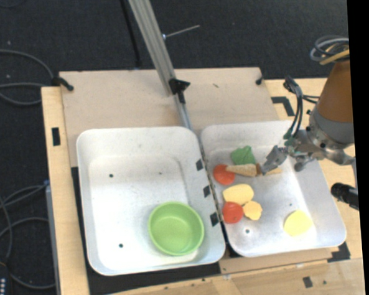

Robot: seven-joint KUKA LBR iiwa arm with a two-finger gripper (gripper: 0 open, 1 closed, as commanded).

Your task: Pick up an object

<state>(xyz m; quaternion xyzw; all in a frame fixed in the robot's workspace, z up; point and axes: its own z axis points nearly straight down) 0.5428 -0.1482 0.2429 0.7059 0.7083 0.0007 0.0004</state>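
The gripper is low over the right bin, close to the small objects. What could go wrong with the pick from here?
1. The gripper sits beside the tan cone-shaped piece, which touches the green leafy toy and the red round toy; it may nudge neighbours.
2. The pieces crowd toward the right white bin's left wall, so one may be pushed against it rather than lifted.

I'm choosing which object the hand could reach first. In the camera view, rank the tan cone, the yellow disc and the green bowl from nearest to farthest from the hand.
From the hand:
1. Tan cone, just beside it, right bin.
2. Yellow disc, right bin's near corner.
3. Green bowl, left bin.
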